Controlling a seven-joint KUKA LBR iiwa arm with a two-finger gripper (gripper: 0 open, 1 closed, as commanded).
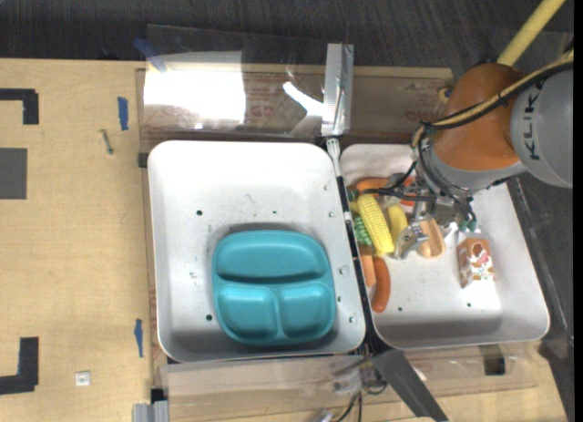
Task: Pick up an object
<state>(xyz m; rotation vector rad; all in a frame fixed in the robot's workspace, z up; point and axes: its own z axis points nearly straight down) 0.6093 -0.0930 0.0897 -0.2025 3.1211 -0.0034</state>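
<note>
Corn cob (374, 221) hard against right bin's (510, 320) left wall, jaws' state unclear, open floor rightward.

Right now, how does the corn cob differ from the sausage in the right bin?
The corn cob is yellow and bumpy; the sausage is smooth and orange-red. The corn cob looks thicker than the sausage. The corn cob lies higher in the view, close to the pincer; the sausage lies nearer the front rim. Both lie lengthwise along the left wall of the right bin.

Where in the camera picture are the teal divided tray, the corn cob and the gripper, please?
teal divided tray (272, 285): camera view, centre ridge.
corn cob (374, 221): camera view, middle of the cob.
gripper (421, 232): camera view, between its fingertips.
</note>
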